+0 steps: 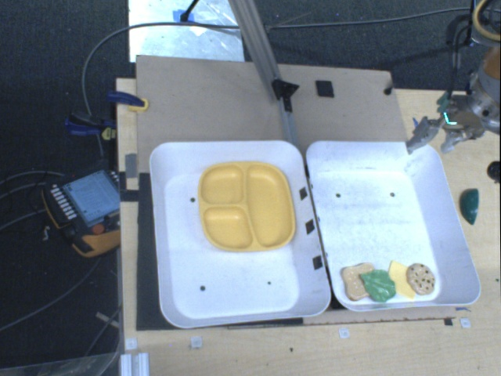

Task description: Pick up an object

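Several small toy foods lie in the near corner of the right bin [391, 186]: a tan toast slice [357, 280], a green leaf [380, 286], a yellow cheese wedge [400, 278] and a round speckled cookie [421, 278]. They touch one another in a row. My gripper [434, 138] hangs over the far right corner of that bin, well away from the foods. It is open, its two fingers spread with nothing between them.
A yellow divided plate [246, 206] sits in the far half of the left bin [180, 280]. A dark green object [470, 206] lies on the bench right of the right bin. A grey pole [258, 37] slants in behind the bins.
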Robot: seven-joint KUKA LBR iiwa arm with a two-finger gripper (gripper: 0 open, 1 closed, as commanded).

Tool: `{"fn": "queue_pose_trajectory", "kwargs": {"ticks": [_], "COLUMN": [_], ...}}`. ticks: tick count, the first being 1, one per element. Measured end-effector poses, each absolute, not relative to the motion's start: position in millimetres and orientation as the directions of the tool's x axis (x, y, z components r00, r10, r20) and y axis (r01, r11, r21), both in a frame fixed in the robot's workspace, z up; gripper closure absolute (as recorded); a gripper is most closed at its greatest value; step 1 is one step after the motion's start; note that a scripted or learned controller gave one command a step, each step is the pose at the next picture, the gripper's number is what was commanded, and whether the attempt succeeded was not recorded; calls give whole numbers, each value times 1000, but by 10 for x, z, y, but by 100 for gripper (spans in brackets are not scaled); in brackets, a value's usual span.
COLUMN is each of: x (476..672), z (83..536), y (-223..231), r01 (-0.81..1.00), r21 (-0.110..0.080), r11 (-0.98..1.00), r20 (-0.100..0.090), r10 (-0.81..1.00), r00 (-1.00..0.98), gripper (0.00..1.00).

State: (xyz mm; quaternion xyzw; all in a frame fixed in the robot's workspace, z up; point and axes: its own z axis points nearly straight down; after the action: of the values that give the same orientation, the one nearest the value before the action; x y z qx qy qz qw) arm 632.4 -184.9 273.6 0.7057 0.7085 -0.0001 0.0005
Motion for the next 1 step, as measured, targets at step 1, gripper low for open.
{"fn": "queue_pose_trajectory", "kwargs": {"ticks": [1], "x": [6329], "z": [2748], "y": [-1849], "r01": [1000], "r21": [3], "r11": [4], "r20": [-1], "r10": [1000], "r00": [-4], "gripper": [0]}}
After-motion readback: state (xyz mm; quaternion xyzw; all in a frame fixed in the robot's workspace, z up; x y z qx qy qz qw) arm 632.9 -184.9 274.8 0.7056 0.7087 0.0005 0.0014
